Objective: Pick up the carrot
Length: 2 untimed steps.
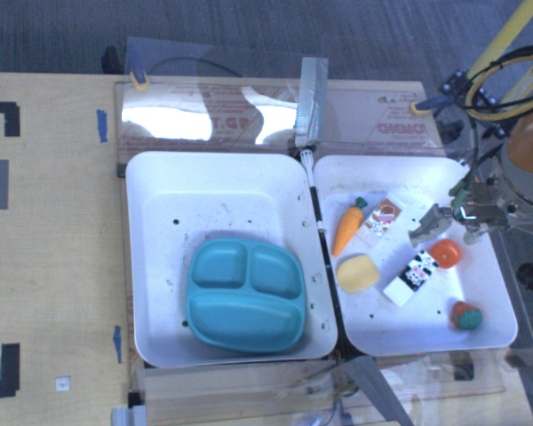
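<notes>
Blue tray (246, 296): sits at the near side of the left bin (151, 202), a three-compartment dish, no part of the job.
Red-and-green toy (465, 315): lies at the near right corner of the right bin (480, 335), well apart from the carrot.
Milk-carton toy (410, 277): near the bin's middle, at about 4 o'clock from the carrot.
Yellow piece (357, 272): just beside the carrot's pointed end, at its 5 o'clock.
Tomato toy (444, 254): directly below the gripper, at 3 o'clock from the carrot.
Carrot (347, 228): lies flat by the right bin's left wall, green top pointing to 1 o'clock, tip to 7 o'clock; nothing touches it except perhaps the yellow piece.
Small printed packet (383, 219): just beside the carrot at its 2 o'clock.
Gripper (431, 224): hangs over the bin's right half, at 3 o'clock from the carrot and apart from it; whether it is spread or pressed together I cannot tell.
Step in hand: the approach, by my judgement; nothing is grasped yet.
Next move: travel toward 9 o'clock to stand over the carrot's middle, turn to straddle its narrow width, then descend clear of the packet and yellow piece.
</notes>
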{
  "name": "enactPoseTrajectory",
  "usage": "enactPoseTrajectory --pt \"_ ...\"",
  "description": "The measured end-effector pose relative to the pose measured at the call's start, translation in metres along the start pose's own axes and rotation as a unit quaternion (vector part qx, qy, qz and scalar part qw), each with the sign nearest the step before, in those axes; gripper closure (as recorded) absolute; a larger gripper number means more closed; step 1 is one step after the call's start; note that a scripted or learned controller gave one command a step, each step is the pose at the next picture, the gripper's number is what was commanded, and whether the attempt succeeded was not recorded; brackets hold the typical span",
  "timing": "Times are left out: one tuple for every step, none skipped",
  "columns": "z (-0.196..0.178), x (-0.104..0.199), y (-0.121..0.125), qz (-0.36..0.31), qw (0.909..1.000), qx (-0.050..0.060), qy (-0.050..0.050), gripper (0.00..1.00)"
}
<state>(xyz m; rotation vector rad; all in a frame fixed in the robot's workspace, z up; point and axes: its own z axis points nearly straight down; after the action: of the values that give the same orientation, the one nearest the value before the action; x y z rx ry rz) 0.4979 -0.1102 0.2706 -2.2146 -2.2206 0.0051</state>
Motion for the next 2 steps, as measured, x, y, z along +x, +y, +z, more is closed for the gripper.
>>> enactPoseTrajectory --pt "0.106 0.017 0.043 -0.056 0.9984 0.003 0.001 0.00" --pt "0.087 0.067 0.109 -0.066 0.9978 -0.002 0.000 0.00"
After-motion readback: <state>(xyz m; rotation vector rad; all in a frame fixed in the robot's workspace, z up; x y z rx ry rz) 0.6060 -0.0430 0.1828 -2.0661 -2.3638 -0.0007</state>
